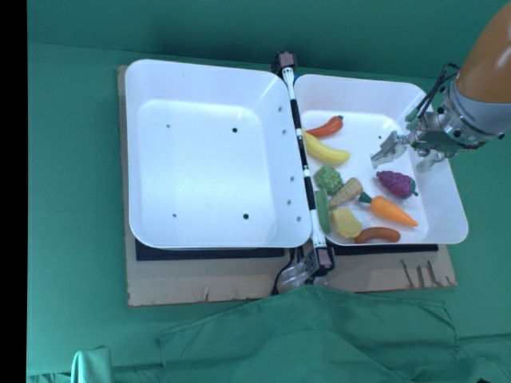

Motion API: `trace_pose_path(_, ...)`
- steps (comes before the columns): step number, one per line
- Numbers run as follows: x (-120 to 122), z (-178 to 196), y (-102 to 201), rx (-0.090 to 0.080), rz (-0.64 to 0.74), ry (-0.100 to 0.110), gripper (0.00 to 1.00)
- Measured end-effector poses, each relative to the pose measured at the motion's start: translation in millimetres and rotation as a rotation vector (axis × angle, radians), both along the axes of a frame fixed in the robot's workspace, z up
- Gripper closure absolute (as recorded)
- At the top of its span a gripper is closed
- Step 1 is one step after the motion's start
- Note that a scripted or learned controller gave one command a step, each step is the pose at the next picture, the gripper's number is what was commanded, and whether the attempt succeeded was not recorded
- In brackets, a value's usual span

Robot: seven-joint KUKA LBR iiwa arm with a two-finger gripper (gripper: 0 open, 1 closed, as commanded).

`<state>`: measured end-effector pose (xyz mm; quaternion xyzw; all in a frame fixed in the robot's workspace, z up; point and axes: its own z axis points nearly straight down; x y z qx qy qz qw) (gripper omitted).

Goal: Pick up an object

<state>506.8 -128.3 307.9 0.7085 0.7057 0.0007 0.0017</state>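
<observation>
Fingers [389, 148] of the gripper [407, 155] are standing apart, hovering with purple grapes [396, 183] lying just at their six o'clock.

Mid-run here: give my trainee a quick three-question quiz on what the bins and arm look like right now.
1. True or false: the gripper hangs over the right bin.
2. Which toy lies nearest the gripper? A) purple grapes B) banana C) sausage
3. Fill in: the red chili lies just above the ____ in the view.

Key: 1 true; 2 A; 3 banana.
</observation>
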Motion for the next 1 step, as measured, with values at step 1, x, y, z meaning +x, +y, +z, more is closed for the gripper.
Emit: trace_pose_path(1, 0.0, 0.0, 0.0, 0.0, 0.0, 0.0, 0.0)
